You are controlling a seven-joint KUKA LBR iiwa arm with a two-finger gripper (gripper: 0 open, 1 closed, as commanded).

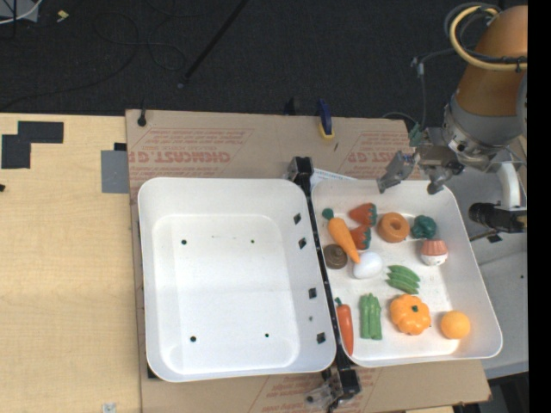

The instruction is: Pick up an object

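Observation:
My gripper [417, 173] hangs open above the far edge of the right bin [476, 275], with nothing between its fingers. Below it in that bin lie a brown doughnut [393, 227], a red strawberry [363, 214], an orange carrot [343, 238], a green broccoli piece [423, 226], a white egg [368, 266] and a red-and-white radish [434, 250]. Nearer the front are a green pea pod [402, 277], green beans [369, 316], an orange pumpkin [409, 313], an orange fruit [454, 324], a red chili [344, 325] and a brown disc [334, 256].
The left bin [155, 231] sits beside the right one, joined by a black divider strip [312, 256]. Both rest on a cardboard sheet [215, 144] over a wooden bench. A blue clip [325, 119] stands at the cardboard's far edge.

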